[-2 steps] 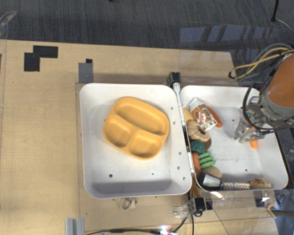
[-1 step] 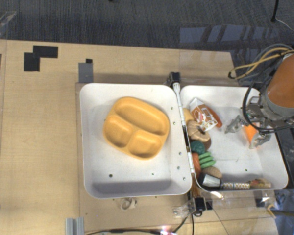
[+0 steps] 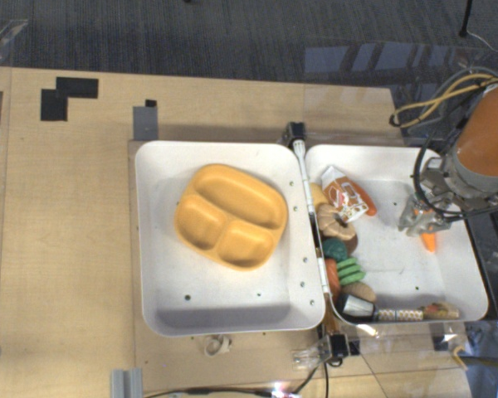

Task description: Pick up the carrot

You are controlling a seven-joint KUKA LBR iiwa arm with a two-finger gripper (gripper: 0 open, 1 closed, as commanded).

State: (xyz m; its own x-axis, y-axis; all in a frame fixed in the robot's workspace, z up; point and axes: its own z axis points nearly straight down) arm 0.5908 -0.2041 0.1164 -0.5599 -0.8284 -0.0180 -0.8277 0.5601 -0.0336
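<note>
- The gripper (image 3: 421,220) sits low in the right bin (image 3: 461,166); whether it is apart or together cannot be told.
- The carrot (image 3: 430,241) lies just beside it.

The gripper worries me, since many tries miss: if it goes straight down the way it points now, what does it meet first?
Most likely the carrot: the small orange piece lies just below the gripper on the right bin floor. Depth is unclear from this slant, so it might land beside it on bare floor.
</note>
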